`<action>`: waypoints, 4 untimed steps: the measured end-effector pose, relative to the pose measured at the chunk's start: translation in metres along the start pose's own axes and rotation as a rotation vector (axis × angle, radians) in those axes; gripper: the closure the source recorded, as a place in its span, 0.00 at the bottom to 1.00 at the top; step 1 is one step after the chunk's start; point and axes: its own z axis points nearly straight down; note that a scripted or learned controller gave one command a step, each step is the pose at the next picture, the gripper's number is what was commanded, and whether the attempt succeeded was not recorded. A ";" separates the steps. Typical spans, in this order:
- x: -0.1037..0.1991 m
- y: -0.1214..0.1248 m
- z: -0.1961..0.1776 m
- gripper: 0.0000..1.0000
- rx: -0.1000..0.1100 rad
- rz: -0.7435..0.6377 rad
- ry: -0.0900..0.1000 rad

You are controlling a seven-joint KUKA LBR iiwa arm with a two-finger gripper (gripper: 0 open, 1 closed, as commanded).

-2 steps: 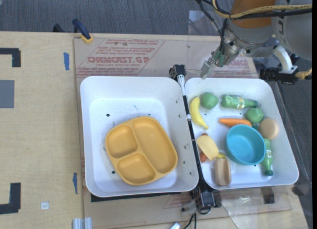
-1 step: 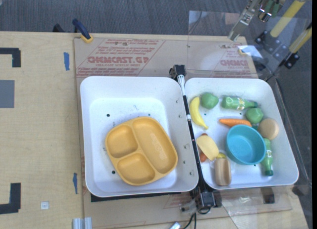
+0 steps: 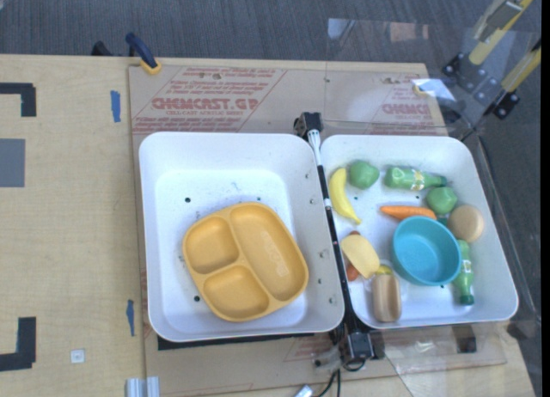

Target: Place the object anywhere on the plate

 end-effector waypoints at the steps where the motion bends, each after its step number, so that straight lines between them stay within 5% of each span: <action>1: -0.036 -0.043 0.088 1.00 0.007 -0.005 0.018; 2: -0.083 -0.094 0.056 1.00 0.001 -0.246 0.004; 3: -0.087 -0.113 0.003 1.00 0.001 -0.387 0.001; 4: -0.028 -0.140 0.270 1.00 0.004 -0.077 0.021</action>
